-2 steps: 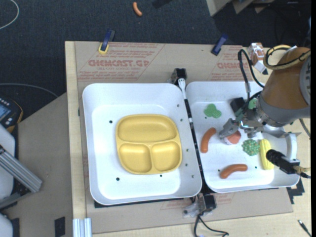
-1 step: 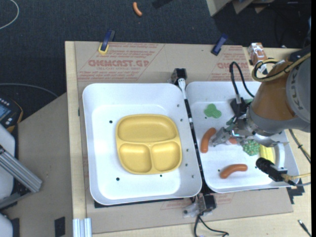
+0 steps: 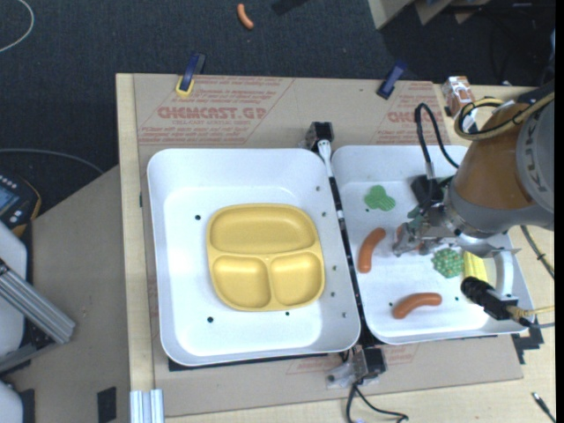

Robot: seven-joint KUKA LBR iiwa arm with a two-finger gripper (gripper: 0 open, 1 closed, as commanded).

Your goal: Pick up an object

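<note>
Four small objects are seen in the right-hand shallow white bin (image 3: 352,236), in the right half of the frame. An orange sausage-shaped piece (image 3: 371,248) lies near the bin's left wall, tilted slightly from upright. A second orange sausage-shaped piece (image 3: 416,304) lies almost level near the bin's lower edge. A dark green leafy piece (image 3: 380,198) rests in the upper part of the bin. A light green knobbly piece (image 3: 447,262) lies right of centre, just beside a yellow strip (image 3: 474,265).

The metal two-finger hand (image 3: 408,237) is placed low over the middle of this bin, between the upright sausage piece and the knobbly green piece. Whether its fingers are apart or together cannot be told, and nothing is seen between them. The grey arm with its orange band (image 3: 489,179) enters from the right edge of the frame.

The left-hand shallow white bin (image 3: 176,201) carries a yellow plastic tray with three compartments (image 3: 264,256) at its centre. Both bins rest on a pale board surface printed in red lettering (image 3: 229,108). One more small orange piece (image 3: 245,15) lies on the dark floor at the top of the frame.
</note>
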